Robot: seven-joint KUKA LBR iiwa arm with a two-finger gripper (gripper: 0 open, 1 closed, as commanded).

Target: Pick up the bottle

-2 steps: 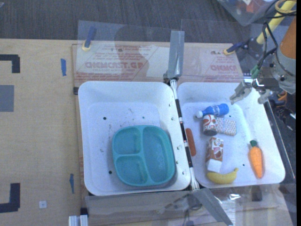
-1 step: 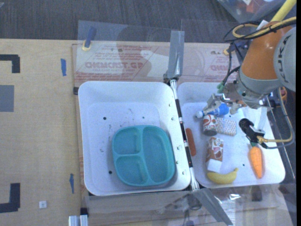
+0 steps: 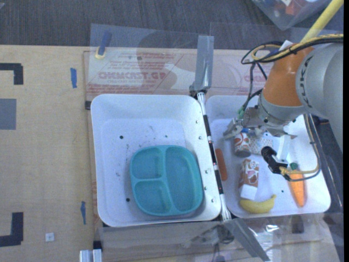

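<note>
The tabletop [image 3: 43, 162] is light tan board with black corner marks and bits of blue tape near its left side. Two shallow white bins sit directly on it, touching along a central divider: the left bin [image 3: 109, 113] and the right bin [image 3: 322, 198]. A clear plastic sheet with faint red lettering [image 3: 142, 64] lies just behind the left bin.

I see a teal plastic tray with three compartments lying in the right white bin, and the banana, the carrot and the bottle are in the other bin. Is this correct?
Not quite. The camera view shows the teal plastic three-compartment tray in the left white bin, not the right one. The yellow banana, the orange carrot and the white-capped bottle with a red label lie in the right white bin.
</note>
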